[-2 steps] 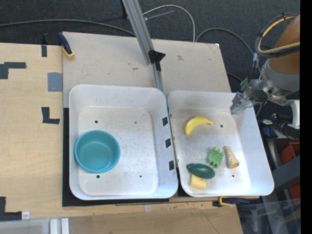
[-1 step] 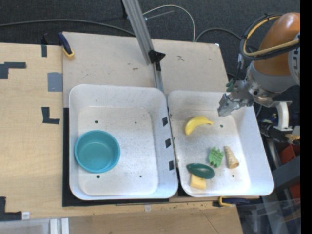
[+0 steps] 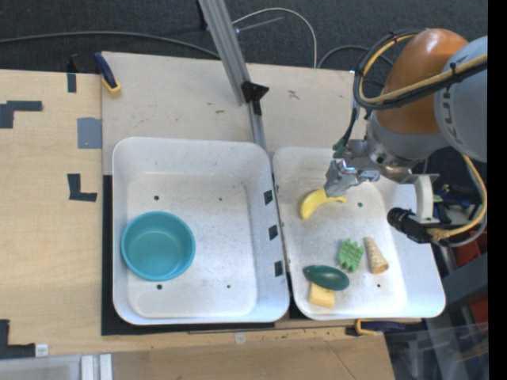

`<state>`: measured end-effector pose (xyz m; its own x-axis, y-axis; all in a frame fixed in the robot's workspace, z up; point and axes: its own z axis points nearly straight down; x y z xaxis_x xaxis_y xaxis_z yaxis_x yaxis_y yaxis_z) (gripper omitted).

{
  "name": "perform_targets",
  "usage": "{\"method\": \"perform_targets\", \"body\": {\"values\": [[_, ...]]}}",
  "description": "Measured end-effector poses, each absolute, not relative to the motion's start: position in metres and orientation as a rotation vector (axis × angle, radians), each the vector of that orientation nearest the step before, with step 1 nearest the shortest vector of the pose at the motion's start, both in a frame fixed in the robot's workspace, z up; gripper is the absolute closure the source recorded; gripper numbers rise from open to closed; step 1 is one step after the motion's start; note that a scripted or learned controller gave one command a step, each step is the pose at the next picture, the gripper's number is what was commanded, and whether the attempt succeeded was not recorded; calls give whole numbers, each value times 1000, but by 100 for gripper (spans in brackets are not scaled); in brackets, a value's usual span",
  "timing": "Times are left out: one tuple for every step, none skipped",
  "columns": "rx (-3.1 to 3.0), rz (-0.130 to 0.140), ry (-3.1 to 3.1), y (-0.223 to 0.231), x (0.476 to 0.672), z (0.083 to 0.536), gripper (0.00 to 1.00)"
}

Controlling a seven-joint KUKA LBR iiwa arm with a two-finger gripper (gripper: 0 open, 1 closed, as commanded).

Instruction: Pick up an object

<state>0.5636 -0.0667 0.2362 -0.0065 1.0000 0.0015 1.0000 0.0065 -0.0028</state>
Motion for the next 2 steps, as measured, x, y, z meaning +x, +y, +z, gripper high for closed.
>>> {"method": "perform_targets", "body": {"values": [[-2212,1,-2227,-21,561,240,100],[-2211,0,-2228,32,559,246,100]]}}
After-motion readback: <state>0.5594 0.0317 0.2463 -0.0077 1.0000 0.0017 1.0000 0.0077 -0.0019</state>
